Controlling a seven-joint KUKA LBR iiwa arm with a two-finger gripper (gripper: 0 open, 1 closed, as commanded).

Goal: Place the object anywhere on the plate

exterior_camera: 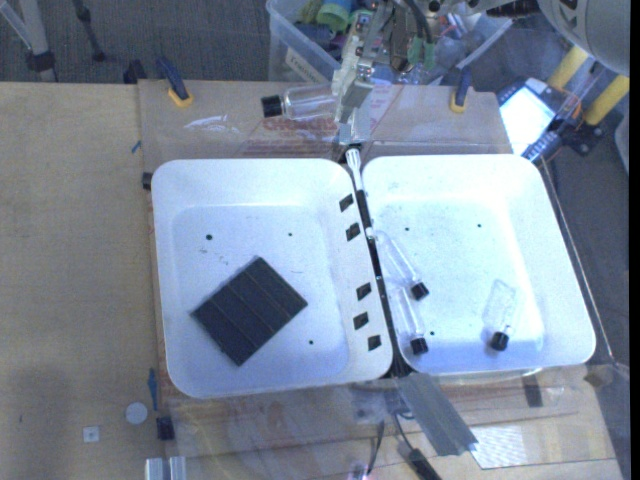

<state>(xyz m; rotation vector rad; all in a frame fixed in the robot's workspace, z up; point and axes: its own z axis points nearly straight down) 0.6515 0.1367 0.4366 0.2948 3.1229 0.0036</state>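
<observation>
Camera view. Gripper [347, 103] sits high in frame, past the far rim of both bins, over the bench strip roughly in line with the seam between them. It is pinching the base end of the clear bottle [303, 101]. The bottle lies about level and sticks out toward the view's left, with its black cap [270, 105] at the free end. The bottle hangs beyond the far rim of the left bin [165, 268], over neither bin and well apart from the plate. Plate [250, 310] is a dark ribbed square turned corner-on like a diamond. It lies flat on the left bin's floor, toward the near side, and its whole top face is in sight. Right bin [560, 268] holds three more clear, black-capped bottles. Spare bottle A [395, 260] lies slanted near the seam, cap toward the near side. Spare bottle B [407, 318] lies just nearer than A, its cap close to the near wall. Spare bottle C [500, 308] lies apart from those two, toward the near right corner, cap also nearest. A row of small black tabs [352, 232] runs along the left bin's rim beside the seam. Behind the bench is a clear tub [300, 28] of mixed items. Two orange clamps grip the bench's far edge, left clamp [178, 93] and right clamp [460, 96].
</observation>
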